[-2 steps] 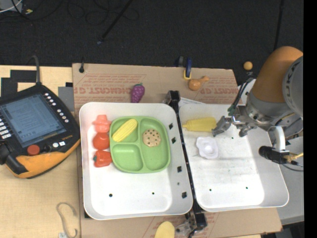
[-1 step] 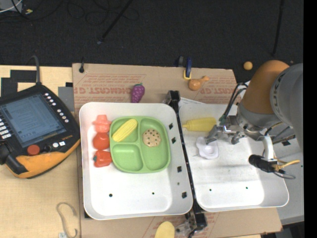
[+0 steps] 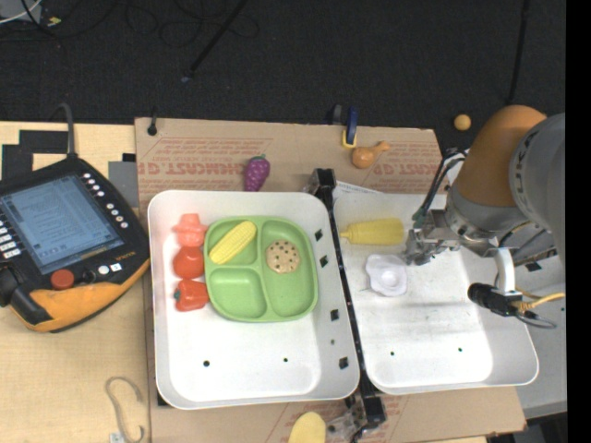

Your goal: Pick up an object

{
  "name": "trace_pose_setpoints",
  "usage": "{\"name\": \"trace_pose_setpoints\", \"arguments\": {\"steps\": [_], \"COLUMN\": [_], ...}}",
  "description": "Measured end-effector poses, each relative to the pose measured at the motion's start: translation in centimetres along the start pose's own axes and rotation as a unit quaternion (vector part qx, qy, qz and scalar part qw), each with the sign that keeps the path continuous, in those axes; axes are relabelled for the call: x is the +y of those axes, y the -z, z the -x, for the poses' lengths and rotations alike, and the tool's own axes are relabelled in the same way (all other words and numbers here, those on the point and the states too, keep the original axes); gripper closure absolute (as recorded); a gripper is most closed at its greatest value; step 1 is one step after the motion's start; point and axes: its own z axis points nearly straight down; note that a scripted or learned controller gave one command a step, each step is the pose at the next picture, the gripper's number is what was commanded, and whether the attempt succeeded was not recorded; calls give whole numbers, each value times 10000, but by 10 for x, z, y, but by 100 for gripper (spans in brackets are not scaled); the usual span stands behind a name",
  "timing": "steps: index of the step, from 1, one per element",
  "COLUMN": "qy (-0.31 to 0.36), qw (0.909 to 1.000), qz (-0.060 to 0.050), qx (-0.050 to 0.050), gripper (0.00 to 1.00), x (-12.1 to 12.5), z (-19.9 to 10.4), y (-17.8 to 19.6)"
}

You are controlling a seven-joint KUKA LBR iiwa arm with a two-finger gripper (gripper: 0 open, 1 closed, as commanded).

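Camera view, from above at a slant. Noted two white bins side by side on the counter [image 3: 83,377]: left bin [image 3: 185,358] and right bin [image 3: 443,340]. Arm [image 3: 517,169] reached in from 3 o'clock, orange band above the wrist. Jaws [image 3: 417,247] hung low over the right bin's upper half; could not tell whether apart or together, nothing seen between them.

In the right bin: yellow bottle [image 3: 374,233] lying on its side at 12 o'clock of the bin, just at 9 o'clock of the jaws. White cup-like piece [image 3: 386,276] at 7 o'clock of the jaws, near but apart from them.

In the left bin: green divided plate [image 3: 242,298] carrying corn cob [image 3: 231,241] in its upper left compartment and cookie [image 3: 283,257] in its upper right one. Three red-orange toys [image 3: 188,264] stacked in a column at 9 o'clock of the plate, touching its rim.

Outside the bins: purple grapes [image 3: 257,172] and orange pear-like toy [image 3: 367,154] on cardboard at 12 o'clock; teach pendant [image 3: 60,233] at 9 o'clock; yellow toy [image 3: 307,427] at 6 o'clock.
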Motion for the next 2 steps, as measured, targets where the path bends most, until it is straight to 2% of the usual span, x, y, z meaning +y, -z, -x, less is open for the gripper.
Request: {"name": "trace_pose_setpoints", "arguments": {"steps": [1,2], "qy": [-6,1], "qw": [10000,10000], "qz": [24,33], "qx": [-8,-9], "gripper": [100,100], "x": [3,2], "z": [0,-3], "y": [43,106]}}
